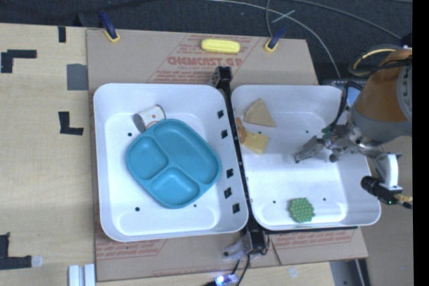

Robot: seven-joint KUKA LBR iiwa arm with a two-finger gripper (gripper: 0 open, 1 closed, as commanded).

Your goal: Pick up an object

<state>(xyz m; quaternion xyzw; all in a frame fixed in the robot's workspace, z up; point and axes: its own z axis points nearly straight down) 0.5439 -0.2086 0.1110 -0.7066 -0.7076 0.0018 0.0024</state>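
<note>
Nearest the camera, in the right bin [348, 207], lies a small green knobbly object [301, 209], near the bin's front wall and well apart from everything else; it is judged the most accessible candidate for the pick. From its look it is likely light and fairly stiff, with a bumpy surface that should offer grip rather than slip; a hold across its narrow width from above seems advisable. Further back in the same bin lie two tan wedge-shaped pieces [253, 127], one touching or overlapping the other close to the divider between the bins. These appear flat and thin, so they would be harder to get fingers under and are judged the poorer choice. The gripper [310, 152] sits over the bare middle of the right bin, between the wedges and the green object, touching neither. Nothing is seen between its fingers; whether they are spread or closed cannot be told from this view. The arm [382, 100] enters from the right, wrist bent so the tool points leftward and down. In the left bin [107, 164] rest a blue divided tray [173, 162] and a small cup [149, 117] on its side just beside it. A yellow item [220, 45] lies on the cardboard [134, 60] behind the bins.
</note>
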